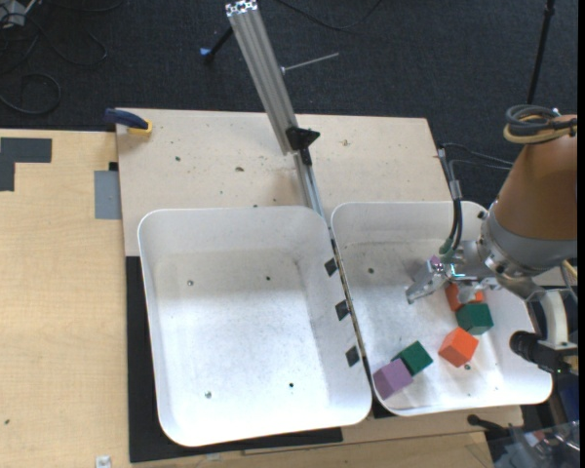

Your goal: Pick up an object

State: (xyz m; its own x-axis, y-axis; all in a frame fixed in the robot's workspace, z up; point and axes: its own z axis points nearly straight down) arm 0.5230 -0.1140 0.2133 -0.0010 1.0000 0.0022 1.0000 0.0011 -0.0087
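Hand (439, 279), grip state unclear, sits beside orange block (458, 346) and green block (475, 318).

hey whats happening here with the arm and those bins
A grey KUKA arm with an orange band reaches in from the right, over the right bin. Its hand hangs low among the small blocks there: a purple block, a green block, an orange block and a darker green block. No block shows between its fingers, so nothing looks picked up yet. The left bin sits alongside.
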